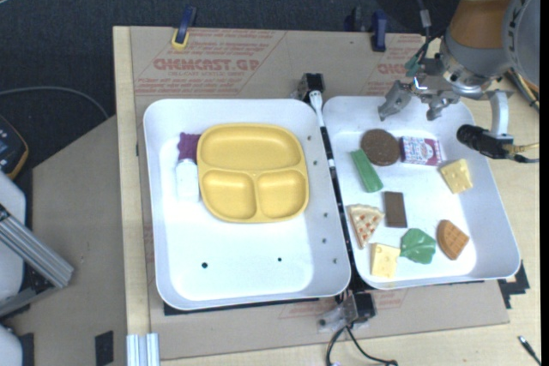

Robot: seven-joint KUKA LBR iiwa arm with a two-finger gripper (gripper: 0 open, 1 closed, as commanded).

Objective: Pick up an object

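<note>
Two bins sit on your desk, and the end effector (418,101) hovers with its fingers apart and nothing between them over the far edge of the right bin (506,223). Your nearest target, I judge, is the round brown cookie (380,147), just below and slightly left of it.

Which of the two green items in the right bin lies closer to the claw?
The long green stick beside the round brown cookie. The leafy green piece sits at the bin's near edge, far from the claw.
</note>
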